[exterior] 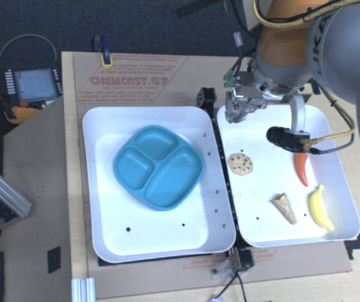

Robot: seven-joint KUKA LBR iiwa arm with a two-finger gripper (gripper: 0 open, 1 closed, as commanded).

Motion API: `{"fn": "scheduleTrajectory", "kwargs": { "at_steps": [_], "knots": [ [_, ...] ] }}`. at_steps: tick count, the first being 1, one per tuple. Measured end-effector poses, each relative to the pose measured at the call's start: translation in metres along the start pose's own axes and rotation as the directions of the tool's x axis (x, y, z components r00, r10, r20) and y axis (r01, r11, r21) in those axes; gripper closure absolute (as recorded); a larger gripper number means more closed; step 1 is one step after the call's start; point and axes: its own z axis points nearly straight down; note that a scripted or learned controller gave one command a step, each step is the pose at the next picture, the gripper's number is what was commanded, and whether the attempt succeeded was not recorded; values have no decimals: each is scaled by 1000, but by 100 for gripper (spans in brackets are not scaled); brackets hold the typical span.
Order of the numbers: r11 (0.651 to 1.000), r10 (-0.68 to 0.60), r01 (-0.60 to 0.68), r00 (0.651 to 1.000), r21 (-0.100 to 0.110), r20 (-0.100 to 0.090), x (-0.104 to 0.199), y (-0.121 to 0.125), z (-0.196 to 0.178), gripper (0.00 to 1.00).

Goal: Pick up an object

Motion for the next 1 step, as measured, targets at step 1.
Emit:
{"fn": "scheduleTrajectory", "kwargs": {
  "at_steps": [1],
  "knots": [
    [1000,-1,1,1000,1,0,50,23,22,100]
  ]
}}
